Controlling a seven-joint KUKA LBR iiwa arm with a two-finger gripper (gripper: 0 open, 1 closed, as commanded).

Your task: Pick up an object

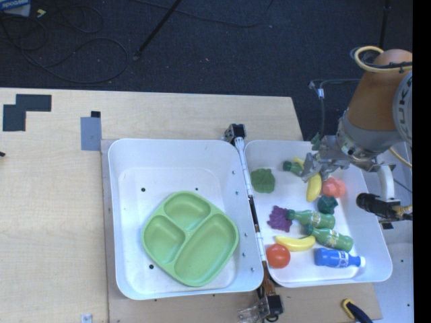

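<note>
My arm reaches in from the right, orange band above the wrist, and my jaws point(315, 169) hang low over the far part of the right bin point(377, 261). I cannot tell how far they are open; a yellow corn-shaped toy point(313, 189) sits right at their tips, but whether it is gripped is unclear.

Around it in this bin lie a green leafy toy point(262, 180) near the divider, a pink-red round toy point(333, 188), a teal lump point(328, 203), purple grapes point(279, 217), two green bottles point(314, 219) point(333, 237), a banana point(295, 242), a tomato point(277, 255) and a blue bottle point(337, 258).

The left bin point(128, 180) on the worktop point(47, 214) holds a green divided plate point(190, 237).
</note>
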